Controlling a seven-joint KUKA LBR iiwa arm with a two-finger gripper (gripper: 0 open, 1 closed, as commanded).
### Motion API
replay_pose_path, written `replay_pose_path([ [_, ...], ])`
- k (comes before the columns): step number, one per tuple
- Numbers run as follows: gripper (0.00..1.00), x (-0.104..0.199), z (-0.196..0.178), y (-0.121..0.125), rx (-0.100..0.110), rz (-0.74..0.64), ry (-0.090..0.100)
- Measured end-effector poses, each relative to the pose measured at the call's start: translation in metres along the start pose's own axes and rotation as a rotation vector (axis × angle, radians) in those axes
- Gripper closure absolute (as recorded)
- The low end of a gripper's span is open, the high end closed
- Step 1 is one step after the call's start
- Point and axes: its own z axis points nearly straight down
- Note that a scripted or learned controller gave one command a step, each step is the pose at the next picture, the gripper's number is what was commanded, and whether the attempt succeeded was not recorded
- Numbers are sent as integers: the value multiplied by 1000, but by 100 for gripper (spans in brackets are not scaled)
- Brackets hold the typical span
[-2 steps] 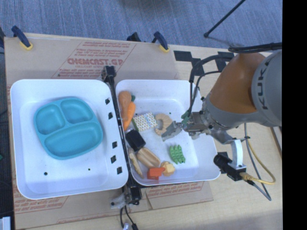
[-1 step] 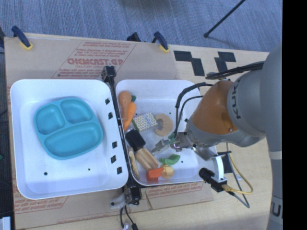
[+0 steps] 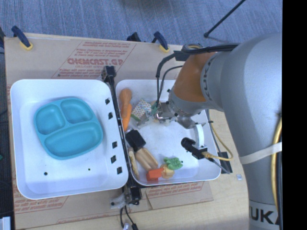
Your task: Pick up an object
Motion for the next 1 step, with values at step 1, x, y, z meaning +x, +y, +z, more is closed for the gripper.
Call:
replay_pose_path([
  [1,0,22,-1,63,-1,142,-9],
])
